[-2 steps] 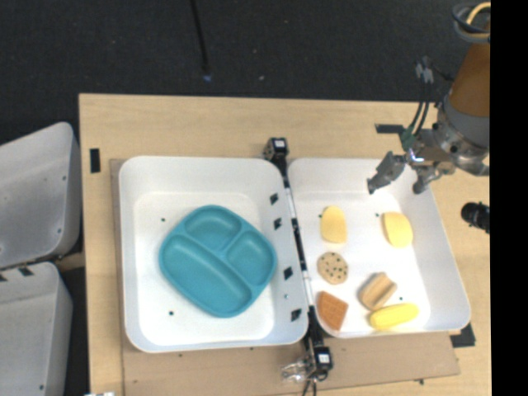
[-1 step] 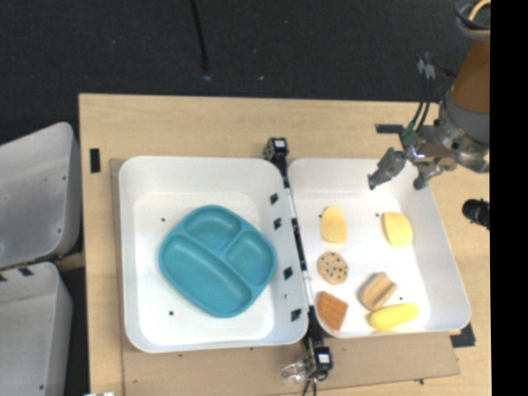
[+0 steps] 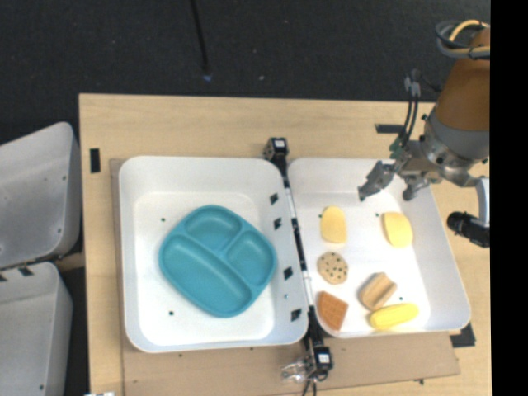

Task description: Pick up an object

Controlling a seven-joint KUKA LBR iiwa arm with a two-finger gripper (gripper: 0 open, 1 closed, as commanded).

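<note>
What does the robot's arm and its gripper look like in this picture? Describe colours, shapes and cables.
The arm has a rounded orange band above a grey wrist section. A thin cable loops at its top. Below sits the dark grey two-finger metal gripper, angular and bracket-like, with black fittings around it.

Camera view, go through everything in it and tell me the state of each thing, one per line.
claw: open, over right bin, holding nothing
teal tray: flat in left bin
cookie: lying flat
two pale yellow pieces: lying apart
banana: on its side
bread roll: beside banana
orange wedge: lying flat
</note>
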